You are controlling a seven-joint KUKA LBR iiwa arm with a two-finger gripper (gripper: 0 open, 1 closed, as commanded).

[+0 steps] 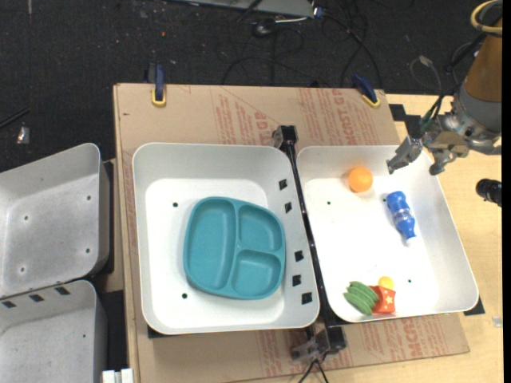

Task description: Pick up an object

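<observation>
arm: grey w/ orange band, came in from the right, wrist above the right bin's (459, 250) far right corner
gripper (421, 158): hung over the right bin's upper right rim, nothing between the fingers
fingers: two dark tips, spread apart; one (402, 156) pointed down-left toward the ball, the other (441, 163) just right of it
ball (360, 179): orange, round, in the right bin's upper part, left of the gripper and below it in the view, near but apart from the fingers
bottle (401, 215): blue, small, lay on its side, tilted, in the right bin just right of the ball and lower; apart from it
green item (361, 297): lay at the right bin's near edge, looked like a toy veg, kind hard to tell
red/yellow item (385, 296): just right of the green item, touching it; shape unclear
left bin (160, 174): white, shallow, beside the right bin, the two rims meeting down the middle
tray (235, 247): teal, 3 compartments, flat in the middle of the left bin
tabletop (239, 110): brown board w/ red print under both bins, clamps at the far edge, one w/ blue handle (158, 84), another (366, 89) to its right
spare bins (48, 214): white, off the board at the far left, on the dark floor
floor (72, 46): black, w/ cables and a grey bar at the top
</observation>
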